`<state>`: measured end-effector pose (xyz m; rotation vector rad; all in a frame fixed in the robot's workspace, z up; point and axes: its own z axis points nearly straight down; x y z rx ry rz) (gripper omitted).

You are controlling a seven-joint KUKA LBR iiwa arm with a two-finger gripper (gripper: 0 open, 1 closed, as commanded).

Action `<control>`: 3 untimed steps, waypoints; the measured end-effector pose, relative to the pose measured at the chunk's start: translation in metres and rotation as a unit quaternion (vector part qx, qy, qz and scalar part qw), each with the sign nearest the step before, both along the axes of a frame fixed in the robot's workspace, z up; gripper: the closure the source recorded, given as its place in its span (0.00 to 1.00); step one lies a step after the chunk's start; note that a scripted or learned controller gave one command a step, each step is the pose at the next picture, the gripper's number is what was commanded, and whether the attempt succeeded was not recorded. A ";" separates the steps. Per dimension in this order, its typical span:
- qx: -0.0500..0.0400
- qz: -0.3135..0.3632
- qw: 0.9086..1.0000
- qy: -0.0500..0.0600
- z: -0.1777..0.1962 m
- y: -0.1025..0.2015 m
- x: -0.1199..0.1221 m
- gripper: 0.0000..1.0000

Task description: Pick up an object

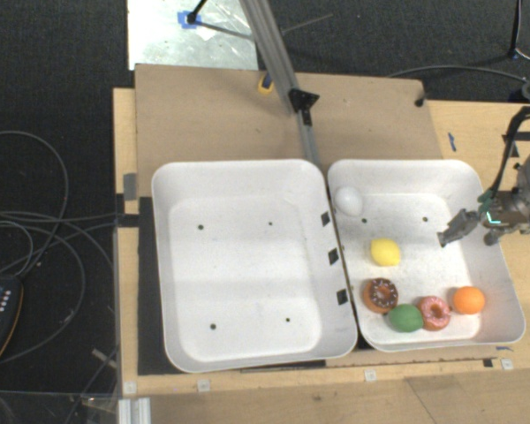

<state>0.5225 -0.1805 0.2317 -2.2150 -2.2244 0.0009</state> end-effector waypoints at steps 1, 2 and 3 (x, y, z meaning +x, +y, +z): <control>0.000 0.000 1.000 -0.002 0.002 0.000 0.001 0.00; 0.000 -0.002 1.000 0.001 -0.061 -0.002 0.000 0.00; 0.000 -0.002 1.000 0.001 -0.110 0.003 -0.009 0.00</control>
